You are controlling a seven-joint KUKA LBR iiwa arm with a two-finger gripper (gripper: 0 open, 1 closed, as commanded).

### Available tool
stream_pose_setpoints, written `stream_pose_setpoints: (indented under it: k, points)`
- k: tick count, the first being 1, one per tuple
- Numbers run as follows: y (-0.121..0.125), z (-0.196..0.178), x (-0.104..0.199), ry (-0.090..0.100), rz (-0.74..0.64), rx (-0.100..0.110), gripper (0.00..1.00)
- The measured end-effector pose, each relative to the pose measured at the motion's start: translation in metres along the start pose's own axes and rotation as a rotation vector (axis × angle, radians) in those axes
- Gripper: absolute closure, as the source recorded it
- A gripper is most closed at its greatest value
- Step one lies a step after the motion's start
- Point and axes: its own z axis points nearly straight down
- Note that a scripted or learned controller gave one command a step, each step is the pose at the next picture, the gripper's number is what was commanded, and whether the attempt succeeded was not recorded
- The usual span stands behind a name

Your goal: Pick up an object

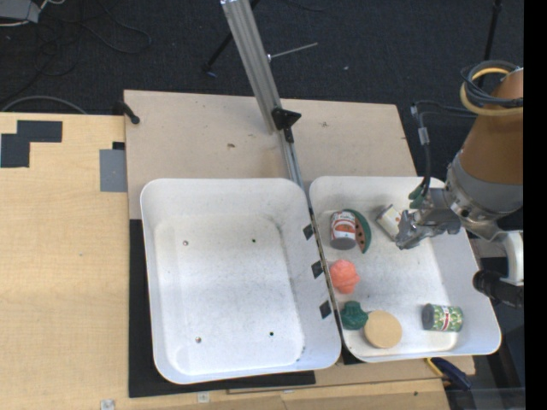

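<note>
The tool hangs low at about 2 o'clock in the right bin, just beside a small white object; whether it is apart or together I cannot tell. To do this well, centre squarely over that piece, descend straight, and keep clear of the red-labelled can at 9 o'clock.

Grey KUKA arm with a broad orange band, yellow and black cables looped above the band, grey metal end effector below it
</note>
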Motion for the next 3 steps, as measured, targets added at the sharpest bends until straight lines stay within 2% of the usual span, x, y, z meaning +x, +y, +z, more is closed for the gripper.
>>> stream_pose_setpoints:
  k: [1,3]
  points:
    - [0.014,-0.002,0.054,0.0,0.0,0.0,1.0]
    - [0.041,0.027,0.169,-0.001,0.001,0.003,1.0]
